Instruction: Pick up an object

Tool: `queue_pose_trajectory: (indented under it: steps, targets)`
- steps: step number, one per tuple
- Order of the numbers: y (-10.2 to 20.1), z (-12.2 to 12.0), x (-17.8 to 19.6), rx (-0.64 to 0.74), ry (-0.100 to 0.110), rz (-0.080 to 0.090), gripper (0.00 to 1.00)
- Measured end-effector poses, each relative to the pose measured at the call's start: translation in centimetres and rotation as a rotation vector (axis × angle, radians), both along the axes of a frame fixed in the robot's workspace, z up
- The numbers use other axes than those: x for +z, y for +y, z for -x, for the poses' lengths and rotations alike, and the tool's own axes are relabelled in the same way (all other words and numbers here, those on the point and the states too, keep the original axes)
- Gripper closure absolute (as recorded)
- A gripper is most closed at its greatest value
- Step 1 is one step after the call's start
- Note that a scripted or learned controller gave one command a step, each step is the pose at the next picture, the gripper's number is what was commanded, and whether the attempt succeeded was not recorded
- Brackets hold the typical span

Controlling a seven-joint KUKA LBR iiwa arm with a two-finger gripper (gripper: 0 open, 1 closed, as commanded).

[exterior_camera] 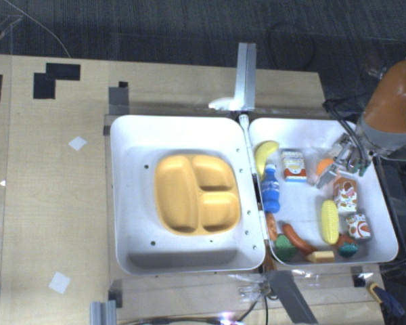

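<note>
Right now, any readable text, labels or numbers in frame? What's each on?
No text can be read.
Small white and orange carton: printed front, too blurred to read.
Carton with red print near the pincer: blurred, unreadable.
Carton by the corn cob: blurred, unreadable.
Blue bottle: no label legible.
Yellow tray: no markings visible.

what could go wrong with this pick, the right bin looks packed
1. The gripper sits low among crowded toys in the right bin; closing could catch the orange piece and the small carton together, or knock one aside.
2. The corn cob lies close below and may get nudged.
</note>
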State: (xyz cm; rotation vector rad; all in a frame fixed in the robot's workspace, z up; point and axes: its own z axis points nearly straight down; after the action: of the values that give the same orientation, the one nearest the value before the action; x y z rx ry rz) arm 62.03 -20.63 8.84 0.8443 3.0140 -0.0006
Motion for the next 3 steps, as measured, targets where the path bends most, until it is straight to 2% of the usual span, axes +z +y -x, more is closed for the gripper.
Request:
queue_pose_trajectory:
  steps: [1,2,3]
  targets:
    - [3.1,1.8,0.0,0.244,-0.001,0.001,0.0]
    - [0.1,3.2,0.0,0.069,-0.001,0.0,0.0]
    - [0.1,2.7,1.6,0.074,-0.016,0.005,1.0]
